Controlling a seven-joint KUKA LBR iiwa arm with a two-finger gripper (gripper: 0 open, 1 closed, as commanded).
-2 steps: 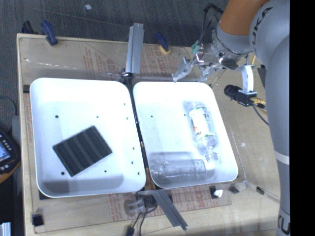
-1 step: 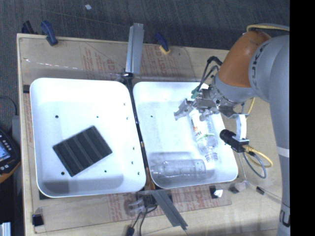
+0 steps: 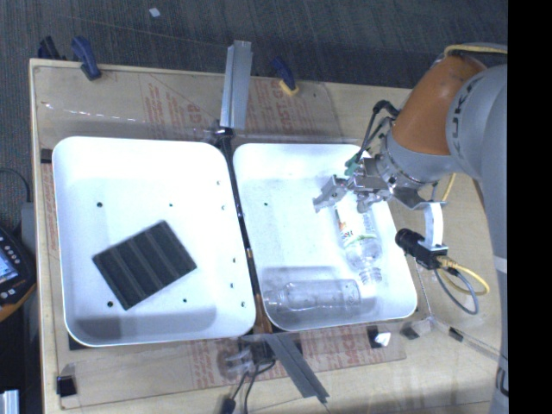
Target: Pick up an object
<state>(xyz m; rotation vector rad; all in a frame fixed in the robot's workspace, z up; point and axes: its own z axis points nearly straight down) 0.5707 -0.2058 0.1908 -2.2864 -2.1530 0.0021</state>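
My gripper [image 3: 345,198] hangs over the upper right part of the right bin [image 3: 276,175], open, its two fingers spread apart with nothing between them. Just below it lies a small clear plastic bottle [image 3: 360,247] with a red-marked label, running down toward the bin's right wall. A larger clear bottle [image 3: 312,296] rests on its side along the front wall of the same bin. In the left bin [image 3: 78,166] a black ridged flat pad [image 3: 144,263] lies at a slant.
A metal divider bar [image 3: 235,84] stands at the back between the bins. Blue clamps [image 3: 86,59] grip the bench's far edge. Black and yellow cables [image 3: 448,270] hang from the arm, right of the right bin.
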